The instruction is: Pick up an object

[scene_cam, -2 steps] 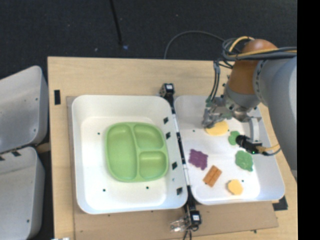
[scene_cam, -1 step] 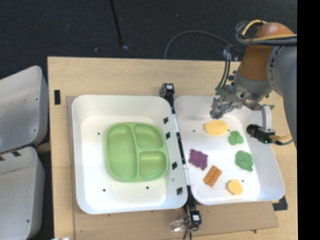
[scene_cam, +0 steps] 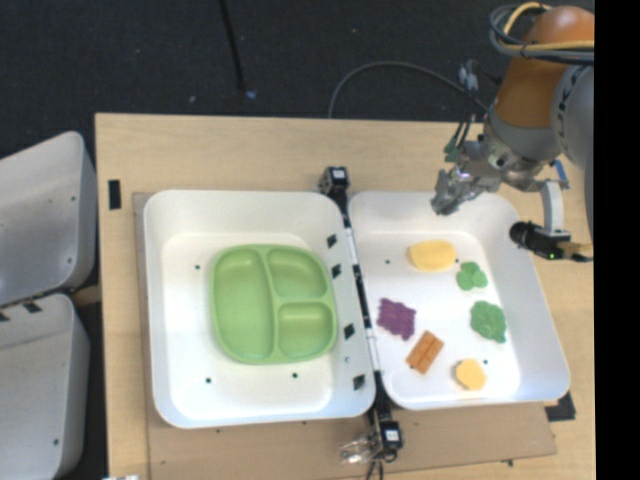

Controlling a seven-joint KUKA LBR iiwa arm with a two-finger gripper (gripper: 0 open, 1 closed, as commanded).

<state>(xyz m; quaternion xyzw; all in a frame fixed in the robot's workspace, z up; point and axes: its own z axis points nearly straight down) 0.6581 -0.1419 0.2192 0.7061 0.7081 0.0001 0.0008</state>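
We see the yellow oval piece (scene_cam: 432,256) lying left-right lengthwise, flat and smooth; the gripper (scene_cam: 447,198) hovers above it, finger state unclear.

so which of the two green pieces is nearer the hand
The smaller green piece, beside the yellow piece; the larger green piece lies farther from the hand.

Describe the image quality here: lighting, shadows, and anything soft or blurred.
Camera view: even overhead light, with only faint shadows beside the green tray and the small pieces in the right bin; the white bins look bright, with little surface detail; the tool and the arm appear slightly soft; small items like the purple piece lack fine detail.
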